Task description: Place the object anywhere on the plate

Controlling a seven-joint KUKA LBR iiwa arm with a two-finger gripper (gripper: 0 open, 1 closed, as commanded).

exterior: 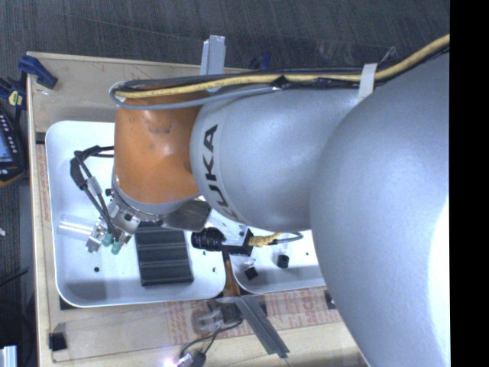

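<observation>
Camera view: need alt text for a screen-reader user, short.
A grey KUKA arm with an orange band reaches in from the right over the left white bin, its claw low above the bin floor beside a dark ribbed block. Part of the right bin shows under the arm.

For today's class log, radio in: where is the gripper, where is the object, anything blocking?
Two-finger gripper low in left white bin, fingers unclear. Ribbed black rectangular block beside it on bin floor, not gripped. Grey arm with orange band covers much of both bins.

White "UKA" lettering on the grey arm (306, 167)
</observation>
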